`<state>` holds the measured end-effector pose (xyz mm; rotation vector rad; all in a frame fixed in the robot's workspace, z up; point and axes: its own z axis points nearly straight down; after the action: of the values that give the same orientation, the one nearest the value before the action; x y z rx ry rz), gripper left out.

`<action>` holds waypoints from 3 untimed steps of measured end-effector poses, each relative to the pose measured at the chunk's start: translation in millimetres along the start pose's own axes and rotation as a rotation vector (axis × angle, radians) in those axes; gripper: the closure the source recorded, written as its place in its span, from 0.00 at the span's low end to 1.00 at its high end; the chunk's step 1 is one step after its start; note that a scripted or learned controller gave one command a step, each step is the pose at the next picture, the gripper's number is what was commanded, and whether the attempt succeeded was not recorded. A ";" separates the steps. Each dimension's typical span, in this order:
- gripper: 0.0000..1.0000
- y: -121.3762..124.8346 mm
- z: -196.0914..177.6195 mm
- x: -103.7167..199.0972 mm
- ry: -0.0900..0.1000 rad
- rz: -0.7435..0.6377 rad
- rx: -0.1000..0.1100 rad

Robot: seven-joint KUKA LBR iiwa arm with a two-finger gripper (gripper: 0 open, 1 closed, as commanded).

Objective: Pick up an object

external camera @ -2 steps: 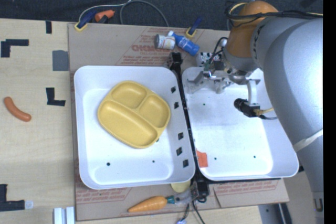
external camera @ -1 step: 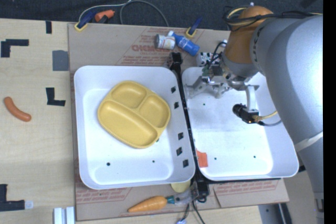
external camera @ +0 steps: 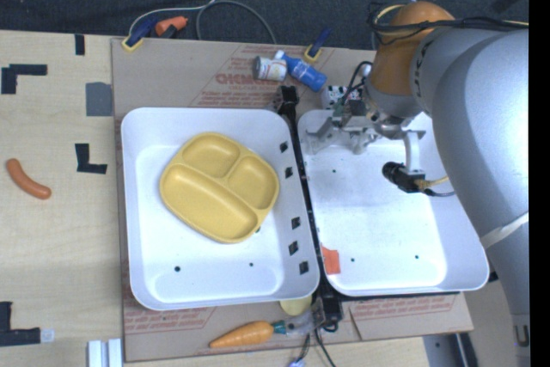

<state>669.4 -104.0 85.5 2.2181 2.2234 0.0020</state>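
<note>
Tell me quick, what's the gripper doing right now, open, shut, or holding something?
Gripper: cannot be told. It sits at the far end of the right bin, with nothing visibly held.

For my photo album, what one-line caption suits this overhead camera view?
Grey robot arm reaches over the right white bin while a yellow divided plate sits in the left bin.

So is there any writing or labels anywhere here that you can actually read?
Nothing reads clearly.
Red print on the cardboard behind the bins: blurred, unreadable.
Red print on the cardboard's front edge: too small to read.
Label on the small bottle: too blurred to read.
Yellow tray, carrot, sausage: I see no text on them.
</note>
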 end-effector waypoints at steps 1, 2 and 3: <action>0.00 -0.1 -0.6 -25.3 -0.001 0.002 -0.002; 0.00 -16.2 -0.5 2.4 -0.003 0.000 -0.001; 0.00 -0.5 0.2 10.4 -0.001 0.000 0.002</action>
<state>668.9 -93.6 85.2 2.2189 2.2230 -0.0011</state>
